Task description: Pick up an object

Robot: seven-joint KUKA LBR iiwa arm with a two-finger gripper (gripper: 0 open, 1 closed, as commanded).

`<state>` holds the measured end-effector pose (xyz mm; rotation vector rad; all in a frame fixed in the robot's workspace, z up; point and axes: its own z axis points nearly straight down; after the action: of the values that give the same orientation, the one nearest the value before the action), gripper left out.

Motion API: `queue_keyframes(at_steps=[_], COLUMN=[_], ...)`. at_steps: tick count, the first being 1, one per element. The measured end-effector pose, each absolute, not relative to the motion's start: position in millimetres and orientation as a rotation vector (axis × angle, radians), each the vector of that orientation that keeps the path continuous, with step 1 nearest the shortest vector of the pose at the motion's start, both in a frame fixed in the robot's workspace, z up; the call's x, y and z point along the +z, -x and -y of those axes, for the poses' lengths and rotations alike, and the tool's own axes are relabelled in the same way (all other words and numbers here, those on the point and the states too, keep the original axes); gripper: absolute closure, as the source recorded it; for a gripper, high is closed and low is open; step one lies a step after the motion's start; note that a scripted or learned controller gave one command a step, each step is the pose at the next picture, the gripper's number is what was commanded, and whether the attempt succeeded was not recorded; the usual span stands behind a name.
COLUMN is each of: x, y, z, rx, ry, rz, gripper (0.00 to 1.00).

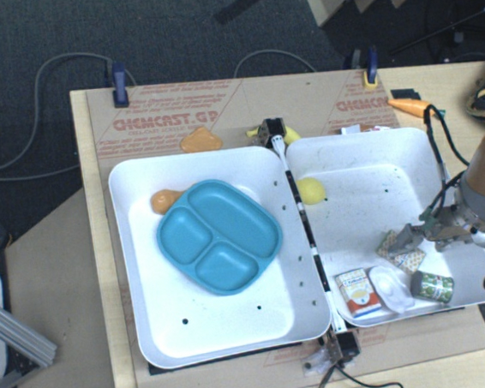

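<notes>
Nearest in the right bin point(341, 148), along its front edge, lie a small red-and-white carton point(357, 293), a clear plastic piece point(390, 289) and a green can point(431, 286) on its side; just behind them the gripper point(415, 238) hangs low over a crumpled speckled wrapper point(401, 250), and whether its fingers are spread or closed cannot be told. Farther back a yellow ball point(311, 191) rests against that bin's left wall; the left bin point(231, 332) holds a blue divided tray point(219, 234) with an orange object point(165, 200) at its far-left corner.

bench point(215, 97): brown board, red lettering printed along far strip | left bin point(136, 243) and right bin point(367, 146) set side by side on it, rims touching | orange piece point(200, 140) laid on board beyond left bin | orange carrot-like piece point(408, 106) laid at far right corner | blue clamps point(119, 83) fixed at far edge
</notes>
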<state>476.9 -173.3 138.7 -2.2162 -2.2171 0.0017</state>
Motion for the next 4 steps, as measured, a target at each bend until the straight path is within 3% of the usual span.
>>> queue_keyframes(at_steps=[1,2,3,4], x=[88.8,133.7,197.1,137.9], y=[-563.0,-623.5,-561.3,-490.7], z=[221.6,222.6,224.4,216.1], rx=[-0.009,-0.005,0.000,0.004], ry=[2.212,2.224,2.223,2.219], rz=[2.223,2.232,2.219,2.212], gripper=[0.00,0.00,0.00,0.00])
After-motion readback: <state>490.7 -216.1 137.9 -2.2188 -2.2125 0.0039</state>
